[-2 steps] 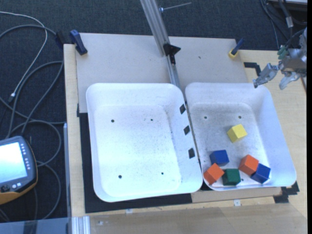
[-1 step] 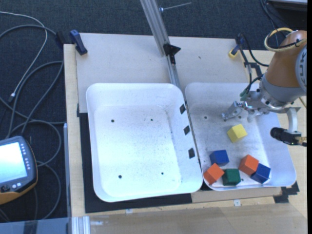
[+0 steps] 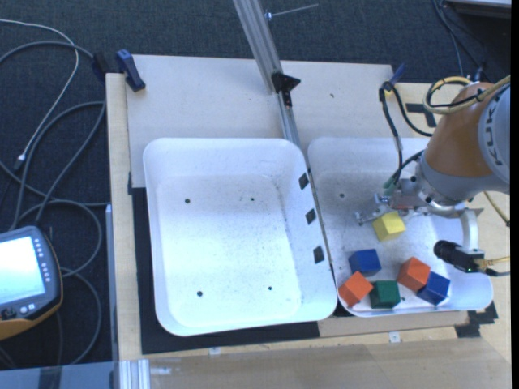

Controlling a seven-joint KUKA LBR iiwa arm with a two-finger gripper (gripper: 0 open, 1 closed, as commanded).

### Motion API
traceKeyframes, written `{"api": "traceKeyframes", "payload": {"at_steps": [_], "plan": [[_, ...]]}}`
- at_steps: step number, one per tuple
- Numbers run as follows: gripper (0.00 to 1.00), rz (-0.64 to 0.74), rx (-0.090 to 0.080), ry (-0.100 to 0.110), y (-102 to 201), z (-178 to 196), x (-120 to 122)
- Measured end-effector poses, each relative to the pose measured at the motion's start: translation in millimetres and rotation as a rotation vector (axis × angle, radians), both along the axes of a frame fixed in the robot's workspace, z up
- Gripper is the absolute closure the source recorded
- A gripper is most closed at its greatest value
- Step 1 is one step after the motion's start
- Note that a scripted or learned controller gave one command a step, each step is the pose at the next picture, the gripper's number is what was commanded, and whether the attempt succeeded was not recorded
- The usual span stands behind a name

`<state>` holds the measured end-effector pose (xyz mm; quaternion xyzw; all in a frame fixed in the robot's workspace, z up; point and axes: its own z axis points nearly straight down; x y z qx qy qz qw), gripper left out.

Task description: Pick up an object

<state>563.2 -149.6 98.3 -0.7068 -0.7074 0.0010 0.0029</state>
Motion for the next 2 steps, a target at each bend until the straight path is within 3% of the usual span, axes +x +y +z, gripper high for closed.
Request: {"api": "traceKeyframes", "payload": {"at_steps": [1, 2], "plan": [[0.0, 0.002, 0.0, -0.002, 31, 1, -9], [1.0, 0.0, -0.001, -0.006, 29, 12, -8]]}}
